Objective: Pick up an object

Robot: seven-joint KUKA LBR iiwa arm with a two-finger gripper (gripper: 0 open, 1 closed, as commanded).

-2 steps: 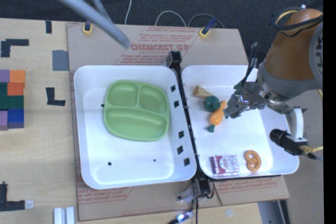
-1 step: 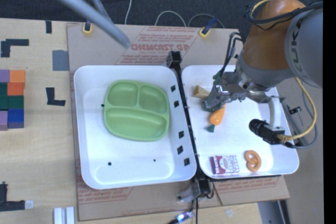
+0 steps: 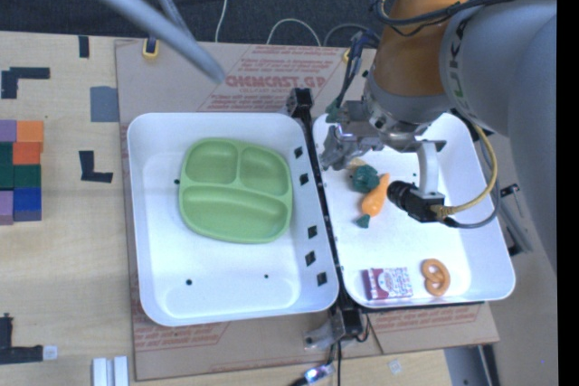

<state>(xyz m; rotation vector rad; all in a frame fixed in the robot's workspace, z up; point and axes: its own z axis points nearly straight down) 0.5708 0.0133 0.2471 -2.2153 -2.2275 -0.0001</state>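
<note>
The gripper [image 3: 348, 149] hangs low in the right bin [image 3: 479, 235] just above-left of a toy carrot [image 3: 372, 192], with a small red-and-white carton [image 3: 387, 283] and a pretzel [image 3: 435, 276] near that bin's front edge and a green divided plate [image 3: 237, 190] in the left bin [image 3: 154, 221].

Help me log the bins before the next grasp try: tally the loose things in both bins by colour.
Green: 1, the divided plate in the left bin
Orange with green: 1, the toy carrot
Red and white: 1, the small box
Tan: 1, the pretzel
Total: 4
</note>
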